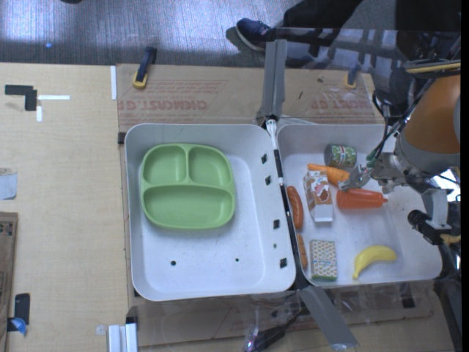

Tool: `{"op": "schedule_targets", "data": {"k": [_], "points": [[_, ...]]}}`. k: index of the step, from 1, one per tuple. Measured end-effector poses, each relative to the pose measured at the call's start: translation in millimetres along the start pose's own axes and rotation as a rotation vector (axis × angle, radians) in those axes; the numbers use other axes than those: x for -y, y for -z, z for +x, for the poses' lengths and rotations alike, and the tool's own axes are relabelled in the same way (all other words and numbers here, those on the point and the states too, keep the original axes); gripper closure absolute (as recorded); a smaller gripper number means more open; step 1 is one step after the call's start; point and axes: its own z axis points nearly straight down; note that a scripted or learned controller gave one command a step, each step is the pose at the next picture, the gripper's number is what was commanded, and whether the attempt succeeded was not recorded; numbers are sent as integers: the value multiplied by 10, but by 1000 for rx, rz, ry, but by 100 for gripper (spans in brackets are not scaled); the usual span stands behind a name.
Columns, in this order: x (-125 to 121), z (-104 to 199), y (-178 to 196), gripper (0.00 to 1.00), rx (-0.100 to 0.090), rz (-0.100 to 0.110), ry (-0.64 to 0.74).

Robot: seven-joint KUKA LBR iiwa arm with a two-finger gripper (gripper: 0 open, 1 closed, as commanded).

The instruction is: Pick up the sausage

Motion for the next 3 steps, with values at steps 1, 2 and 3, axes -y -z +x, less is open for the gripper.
{"op": "schedule_targets", "data": {"k": [1, 2, 3], "points": [[-203, 291, -266, 0, -3, 27, 170], [-105, -17, 843, 0, -2, 26, 176], [110, -114, -257, 0, -4, 27, 229]]}}
